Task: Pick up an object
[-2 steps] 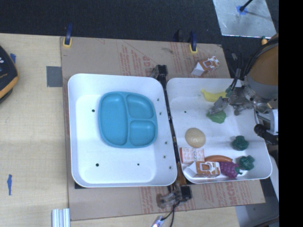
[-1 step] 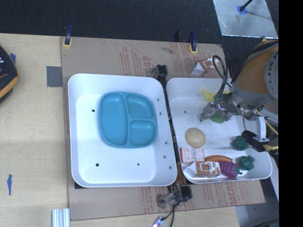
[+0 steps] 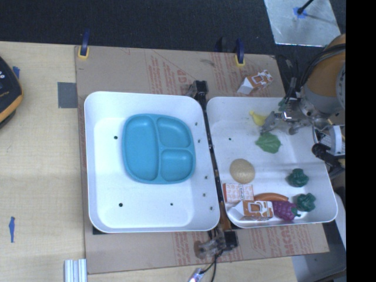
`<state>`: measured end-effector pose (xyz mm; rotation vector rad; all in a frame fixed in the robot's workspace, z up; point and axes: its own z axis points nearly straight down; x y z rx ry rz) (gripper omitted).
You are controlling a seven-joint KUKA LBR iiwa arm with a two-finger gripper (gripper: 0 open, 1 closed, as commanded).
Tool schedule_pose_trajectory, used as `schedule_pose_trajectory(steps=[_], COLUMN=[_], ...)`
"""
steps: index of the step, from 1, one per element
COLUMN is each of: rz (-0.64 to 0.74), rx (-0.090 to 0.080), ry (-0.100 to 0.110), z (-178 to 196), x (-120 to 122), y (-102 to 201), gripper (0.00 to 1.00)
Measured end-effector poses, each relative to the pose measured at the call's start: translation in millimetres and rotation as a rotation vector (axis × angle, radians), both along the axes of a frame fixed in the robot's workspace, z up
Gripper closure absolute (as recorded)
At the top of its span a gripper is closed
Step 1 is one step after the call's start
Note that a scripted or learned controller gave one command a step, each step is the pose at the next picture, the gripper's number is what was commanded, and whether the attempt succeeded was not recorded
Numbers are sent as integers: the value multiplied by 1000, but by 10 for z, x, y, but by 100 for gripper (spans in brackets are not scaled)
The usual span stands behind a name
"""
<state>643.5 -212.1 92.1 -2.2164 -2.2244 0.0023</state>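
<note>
At the upper right of the frame, the gripper (image 3: 286, 119) hung low over the right bin (image 3: 235, 113), just above a green leafy piece (image 3: 269, 143); whether its jaws were released or clenched could not be told. Leftward, a blue divided plate (image 3: 158, 148) lay in the left bin (image 3: 100, 175).

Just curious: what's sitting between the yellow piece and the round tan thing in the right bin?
In the camera view, a green leafy piece lies between the yellow piece and the round tan thing.

Green leafy toy (image 3: 268, 143) flat in right bin (image 3: 235, 113)
</note>
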Motion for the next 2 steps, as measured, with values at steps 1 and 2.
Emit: schedule_pose_trajectory(steps=[1,2], rz=[3,0], rx=[0,0], ry=[1,2], z=[326,295], x=[-330,-582], y=[371,-3], gripper=[0,0])
